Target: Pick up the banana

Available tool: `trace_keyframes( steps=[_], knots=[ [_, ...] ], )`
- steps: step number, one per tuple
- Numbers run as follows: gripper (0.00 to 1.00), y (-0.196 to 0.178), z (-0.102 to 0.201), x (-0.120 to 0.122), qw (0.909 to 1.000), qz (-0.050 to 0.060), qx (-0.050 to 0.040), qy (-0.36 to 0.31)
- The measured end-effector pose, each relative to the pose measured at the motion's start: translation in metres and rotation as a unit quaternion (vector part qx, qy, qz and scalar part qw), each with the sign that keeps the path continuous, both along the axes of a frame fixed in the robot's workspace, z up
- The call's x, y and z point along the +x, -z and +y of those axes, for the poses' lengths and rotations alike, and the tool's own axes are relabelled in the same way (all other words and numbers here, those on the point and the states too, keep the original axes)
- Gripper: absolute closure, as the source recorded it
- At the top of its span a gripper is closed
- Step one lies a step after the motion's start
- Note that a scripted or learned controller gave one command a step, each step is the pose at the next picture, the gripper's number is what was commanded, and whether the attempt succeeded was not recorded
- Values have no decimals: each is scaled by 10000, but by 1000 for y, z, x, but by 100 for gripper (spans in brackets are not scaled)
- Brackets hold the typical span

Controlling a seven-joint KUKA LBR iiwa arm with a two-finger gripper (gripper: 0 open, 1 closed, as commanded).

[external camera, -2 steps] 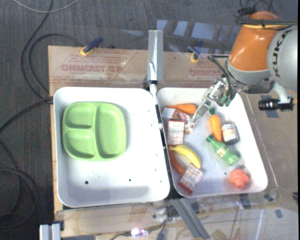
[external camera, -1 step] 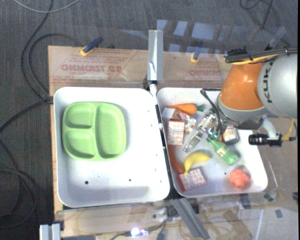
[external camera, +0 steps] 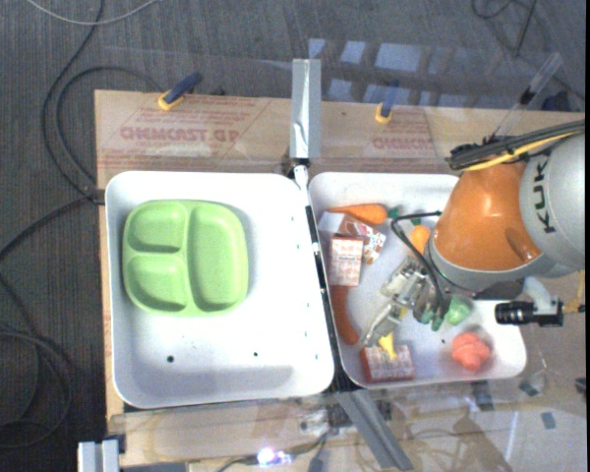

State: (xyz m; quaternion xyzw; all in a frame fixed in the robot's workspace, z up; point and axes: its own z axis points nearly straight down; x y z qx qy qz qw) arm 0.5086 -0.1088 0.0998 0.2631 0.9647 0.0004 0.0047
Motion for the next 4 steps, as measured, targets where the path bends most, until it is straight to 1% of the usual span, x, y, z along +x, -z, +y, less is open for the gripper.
trace_keyframes(
  steps=[1,2,3,4],
  knots=[
    [100,-7,3,0,10000,16,32,-8],
    [100,-83,51,65,9936,56,20,1126],
    [0,-83,51,65,9936,56,19,1126],
    [100,-91,53,65,9937,59,25,1117]
  ],
)
